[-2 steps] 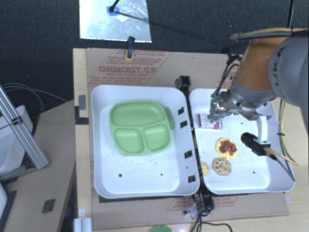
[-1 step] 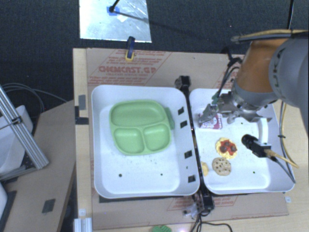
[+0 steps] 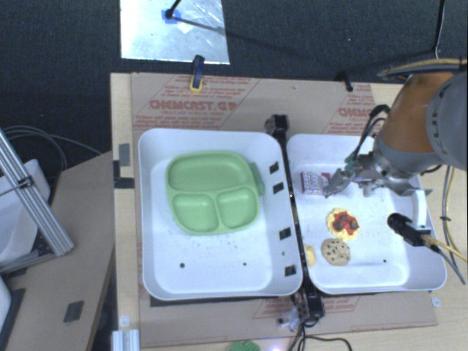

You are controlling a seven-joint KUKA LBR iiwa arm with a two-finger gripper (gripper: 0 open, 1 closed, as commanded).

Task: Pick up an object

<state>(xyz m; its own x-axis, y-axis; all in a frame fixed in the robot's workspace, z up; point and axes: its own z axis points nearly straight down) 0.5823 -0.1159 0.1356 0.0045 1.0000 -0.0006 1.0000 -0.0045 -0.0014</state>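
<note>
1. While nothing is getting gripped right now, the stuff nearest the camera is sitting at the front of the right bin (image 3: 420,273): a round chocolate-chip cookie (image 3: 336,251), and just left of it a small pale yellow piece (image 3: 310,255) lying against the bin's left wall.
2. Just behind the cookie, a little pizza-looking toy (image 3: 343,223) with red bits on a yellow base is lying flat, close to the cookie but not quite touching it as far as one can tell.
3. Off to the right of that, a black cylindrical part (image 3: 406,228) is sticking out over the bin floor.
4. Over in the left bin (image 3: 157,269), a light green divided tray (image 3: 213,191) is sitting flat, taking up the middle and back of it.
5. Further back in the right bin, the gripper (image 3: 336,183) is hanging low, with its tip just beside a small white packet with red print (image 3: 314,180). Can't tell if the jaws are apart or together, too small and blurry, and nothing is visibly sitting between them.
6. Behind that, the grey arm with its orange band (image 3: 409,112) is reaching in from the right.
7. Farthest back, a shiny metal sheet (image 3: 174,20) is lying on the dark floor beyond the bench.
</note>
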